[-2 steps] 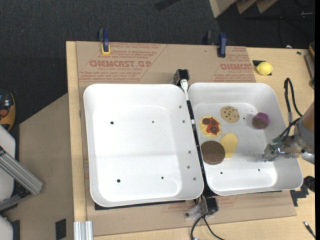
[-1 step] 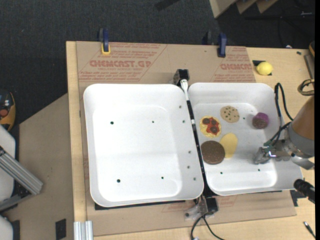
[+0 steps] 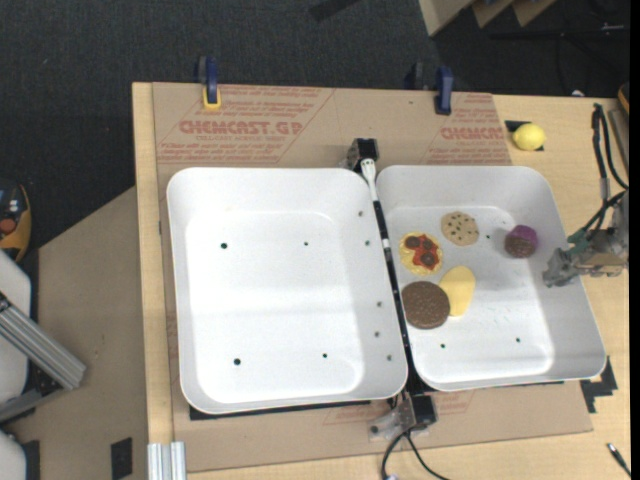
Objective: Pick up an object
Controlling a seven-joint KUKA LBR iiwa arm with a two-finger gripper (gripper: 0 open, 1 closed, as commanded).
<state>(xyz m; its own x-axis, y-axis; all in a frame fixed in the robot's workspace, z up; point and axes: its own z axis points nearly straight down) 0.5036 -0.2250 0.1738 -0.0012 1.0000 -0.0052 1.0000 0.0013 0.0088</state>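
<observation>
**Five items in the bin, one off it**

Two white bins (image 3: 270, 278). Left of the gripper (image 3: 560, 268), in the nearer bin, lie five pieces: one purple ball (image 3: 521, 240), one chip cookie (image 3: 460, 228), one small pizza (image 3: 421, 252), one brown disc (image 3: 426, 304), one yellow wedge (image 3: 460, 290). Beyond the gripper: one yellow ball (image 3: 528, 136). Two blue clamps (image 3: 209, 74).

Two white bins (image 3: 280, 198) — the right one holds a tan dark-speckled cookie (image 3: 460, 228), a brown disc (image 3: 427, 305), a purple piece (image 3: 521, 240) — and a yellow ball (image 3: 529, 136) lies on the counter (image 3: 160, 138).
</observation>
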